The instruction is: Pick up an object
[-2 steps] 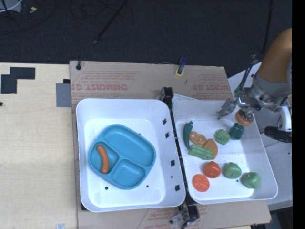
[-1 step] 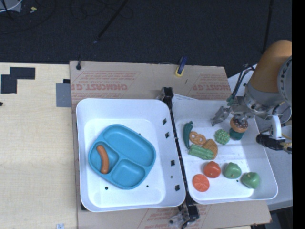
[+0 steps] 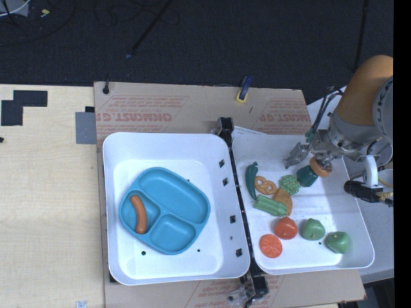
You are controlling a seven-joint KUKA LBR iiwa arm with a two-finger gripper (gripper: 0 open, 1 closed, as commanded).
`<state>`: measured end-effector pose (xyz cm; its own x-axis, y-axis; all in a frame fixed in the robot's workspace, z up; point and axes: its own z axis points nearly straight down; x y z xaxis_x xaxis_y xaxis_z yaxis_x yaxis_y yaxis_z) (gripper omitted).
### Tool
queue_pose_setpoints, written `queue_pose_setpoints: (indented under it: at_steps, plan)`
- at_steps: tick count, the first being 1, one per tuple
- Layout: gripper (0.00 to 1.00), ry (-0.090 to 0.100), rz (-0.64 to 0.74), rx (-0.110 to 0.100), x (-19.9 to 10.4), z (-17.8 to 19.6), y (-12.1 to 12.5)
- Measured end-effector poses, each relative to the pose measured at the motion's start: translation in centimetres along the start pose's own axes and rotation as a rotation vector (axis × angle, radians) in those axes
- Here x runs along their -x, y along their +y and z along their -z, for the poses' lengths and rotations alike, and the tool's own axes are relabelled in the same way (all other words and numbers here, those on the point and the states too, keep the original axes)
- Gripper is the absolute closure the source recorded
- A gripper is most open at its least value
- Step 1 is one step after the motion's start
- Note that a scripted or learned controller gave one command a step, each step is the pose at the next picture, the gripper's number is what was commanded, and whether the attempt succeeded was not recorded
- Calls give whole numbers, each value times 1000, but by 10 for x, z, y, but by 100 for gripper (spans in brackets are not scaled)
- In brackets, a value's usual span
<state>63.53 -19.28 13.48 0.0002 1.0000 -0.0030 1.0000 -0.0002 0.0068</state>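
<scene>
White plastic makes up the two bins on the bench. The left bin (image 3: 128,159) holds a blue plate (image 3: 173,204) with three parts, and a small orange sausage (image 3: 139,213) lies in the part nearest the bin's left wall. The right bin (image 3: 359,249) holds a heap of toy food. A dark green chili pepper (image 3: 250,178) lies close to the wall between the bins. Just beside it are a pretzel (image 3: 265,186), a bumpy green piece (image 3: 289,184) and a long green vegetable (image 3: 270,205). Nearer the front edge sit a red tomato (image 3: 286,227) and an orange-red round fruit (image 3: 270,246). Two green apples (image 3: 313,228) rest toward the front right corner.

The grey arm with its orange band (image 3: 366,92) reaches in over the right wall of the right bin. Its gripper (image 3: 309,156) hangs low near the back of the toy heap. An orange and dark green toy (image 3: 314,171) sits right under it, touching or nearly so. I cannot tell how wide the hand is, or if it holds that toy.
</scene>
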Motion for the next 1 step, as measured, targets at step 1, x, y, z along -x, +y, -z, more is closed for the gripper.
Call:
queue_pose_setpoints:
  at_steps: [1]
  plan:
    - [100,1,-1,-5,0,7,-1]
